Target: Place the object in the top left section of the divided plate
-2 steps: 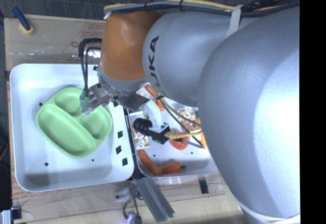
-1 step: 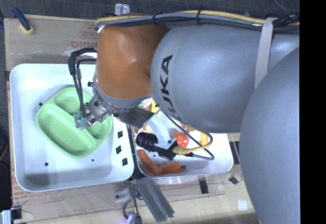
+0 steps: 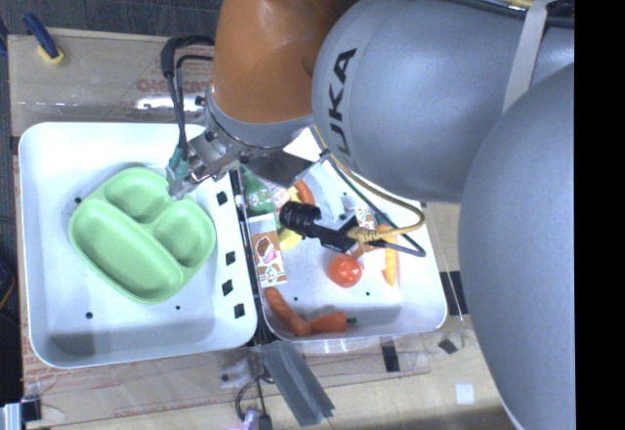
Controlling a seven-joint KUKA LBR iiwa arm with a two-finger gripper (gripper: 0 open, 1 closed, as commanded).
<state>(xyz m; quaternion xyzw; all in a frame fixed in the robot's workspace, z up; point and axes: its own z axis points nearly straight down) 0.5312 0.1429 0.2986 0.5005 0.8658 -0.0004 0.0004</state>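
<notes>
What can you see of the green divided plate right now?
The divided plate is pale green, plastic-looking, with three rounded sections and raised rims. It lies flat in the left bin, turned diagonally. All visible sections look empty. The gripper hangs at its upper right rim; contact is unclear.

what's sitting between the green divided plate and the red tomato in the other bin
In the camera view, the raised walls where the two bins meet, then a small printed card, lie between the green divided plate and the tomato.

Two white bins (image 3: 59, 340), one divided plate (image 3: 143, 233), one tomato (image 3: 344, 270).
</notes>
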